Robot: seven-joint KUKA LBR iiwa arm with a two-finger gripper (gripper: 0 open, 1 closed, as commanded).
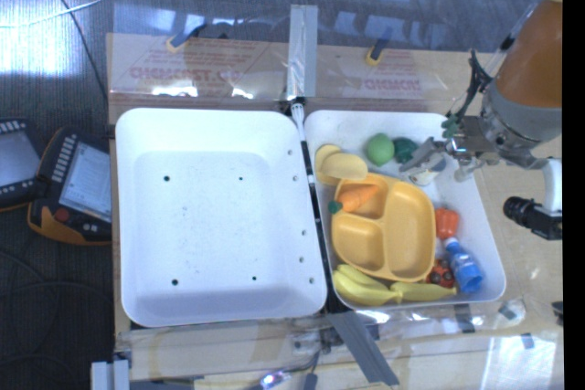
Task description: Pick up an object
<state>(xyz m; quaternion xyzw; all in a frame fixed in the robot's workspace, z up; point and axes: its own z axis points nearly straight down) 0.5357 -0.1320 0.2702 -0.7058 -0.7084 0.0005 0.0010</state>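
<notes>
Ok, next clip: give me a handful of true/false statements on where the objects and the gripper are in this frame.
1. The yellow divided tray lies in the right bin. True.
2. The bananas lie in the left bin. False: they lie in the right bin, at its near edge.
3. The gripper is above the right bin's far part, near the green ball. True.
4. The blue bottle sits inside the tray. False: it lies beside the tray, toward the bin's right wall.

Yellow divided tray (395,233) amid toy food in the right bin (488,224), arm (530,68) above.
</notes>
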